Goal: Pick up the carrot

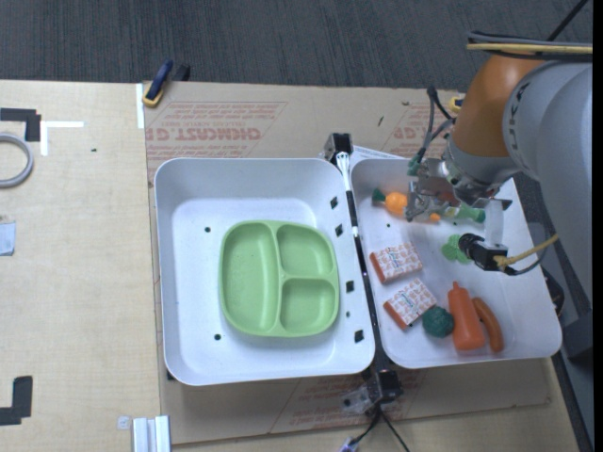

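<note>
The carrot (396, 201) is a small orange piece with a green tip at its left end. It lies near the back of the right bin (528, 342). My gripper (426, 205) hangs low right beside the carrot's right end and covers part of it. A bit of orange shows just under the gripper on its right side. Whether the carrot is gripped cannot be made out from this view.
The right bin also holds two patterned blocks (396, 262) (410, 302), a green ball-like piece (457, 248), a dark green broccoli (436, 322), a long orange piece (462, 320) and a sausage (488, 324). A green divided plate (280, 278) lies in the left bin (179, 252).
</note>
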### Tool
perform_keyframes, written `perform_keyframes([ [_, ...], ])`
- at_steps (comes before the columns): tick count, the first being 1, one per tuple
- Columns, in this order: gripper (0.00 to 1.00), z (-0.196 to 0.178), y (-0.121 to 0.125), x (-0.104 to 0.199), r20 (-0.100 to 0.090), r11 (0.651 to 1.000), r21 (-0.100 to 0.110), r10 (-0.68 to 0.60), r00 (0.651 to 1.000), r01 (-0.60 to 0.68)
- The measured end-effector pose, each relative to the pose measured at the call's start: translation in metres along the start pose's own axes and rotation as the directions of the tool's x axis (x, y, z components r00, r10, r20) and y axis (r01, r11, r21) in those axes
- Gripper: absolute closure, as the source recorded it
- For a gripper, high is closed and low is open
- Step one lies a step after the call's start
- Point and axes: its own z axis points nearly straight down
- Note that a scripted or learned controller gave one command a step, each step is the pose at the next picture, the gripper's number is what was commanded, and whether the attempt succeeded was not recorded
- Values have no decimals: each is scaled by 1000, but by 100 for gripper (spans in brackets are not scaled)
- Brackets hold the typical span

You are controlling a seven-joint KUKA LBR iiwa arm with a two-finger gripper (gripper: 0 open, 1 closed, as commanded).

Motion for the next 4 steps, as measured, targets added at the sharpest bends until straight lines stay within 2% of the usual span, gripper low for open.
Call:
perform_keyframes([
  [1,0,0,0,0,0,1000,0,0,1000,0],
  [2,100,-10,0,-1,0,1000,0,0,1000,0],
  [3,0,-10,0,0,0,1000,0,0,1000,0],
  [4,0,19,12,-14,1,1000,-3,3,1000,-3],
])
